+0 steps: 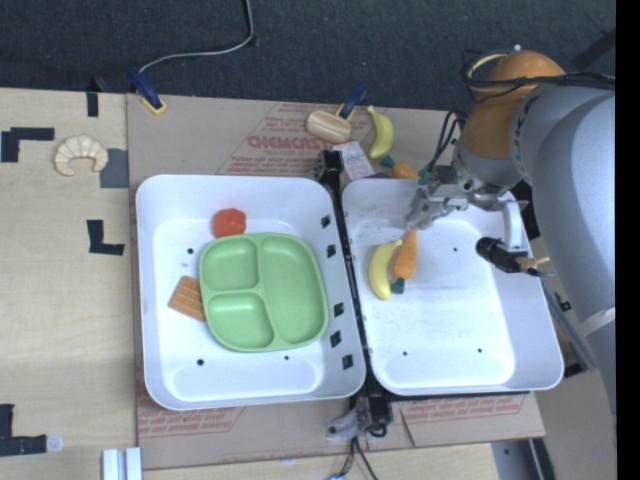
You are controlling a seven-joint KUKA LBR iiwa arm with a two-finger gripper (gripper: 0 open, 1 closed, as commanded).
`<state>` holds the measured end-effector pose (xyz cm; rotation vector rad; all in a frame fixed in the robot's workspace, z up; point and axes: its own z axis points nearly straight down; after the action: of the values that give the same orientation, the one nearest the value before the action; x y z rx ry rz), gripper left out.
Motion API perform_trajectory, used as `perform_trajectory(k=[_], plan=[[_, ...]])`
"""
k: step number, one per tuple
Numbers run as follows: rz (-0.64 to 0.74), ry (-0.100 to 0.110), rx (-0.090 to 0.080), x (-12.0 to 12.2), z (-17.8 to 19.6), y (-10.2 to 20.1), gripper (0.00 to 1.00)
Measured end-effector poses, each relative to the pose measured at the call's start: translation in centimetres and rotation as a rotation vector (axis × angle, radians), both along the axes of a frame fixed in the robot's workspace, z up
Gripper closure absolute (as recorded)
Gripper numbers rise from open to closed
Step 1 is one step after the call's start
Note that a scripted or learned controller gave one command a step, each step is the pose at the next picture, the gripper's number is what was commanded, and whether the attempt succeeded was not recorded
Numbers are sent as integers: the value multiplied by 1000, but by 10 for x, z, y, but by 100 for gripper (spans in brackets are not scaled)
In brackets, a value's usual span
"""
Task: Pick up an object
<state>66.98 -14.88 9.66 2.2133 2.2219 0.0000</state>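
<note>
**Carrot and banana lie side by side in the right bin, arm poised above**

The carrot [405, 256] lies in the right bin [470, 358], near its upper left part. Its long axis runs almost straight up and down the view, tilted slightly, with the green stub end at the bottom and the other end pointing up toward the jaws. Touching it on the left is a banana [381, 270], curved, its long axis running nearly parallel.

The gripper [428, 208] hangs just above the carrot's top end. I cannot tell whether the jaws are released or clenched; nothing visibly sits between them.

In the left bin [165, 368] rests a green divided plate [264, 292], with a red piece [229, 222] above it and an orange cracker [187, 297] at its left edge. On the table [60, 298] lies a croissant [81, 154]; a second banana [380, 133] sits beyond the bins.
</note>
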Motion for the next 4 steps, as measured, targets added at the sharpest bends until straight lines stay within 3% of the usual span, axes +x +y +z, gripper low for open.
perform_trajectory(k=[1, 2, 3, 4], plan=[[0, 0, -1, 0, 0, 0, 0], [-3, 1, 1, -33, -10, 20, 0], [-3, 1, 1, -41, -10, 38, 0], [-3, 0, 1, -64, -10, 53, 0]])
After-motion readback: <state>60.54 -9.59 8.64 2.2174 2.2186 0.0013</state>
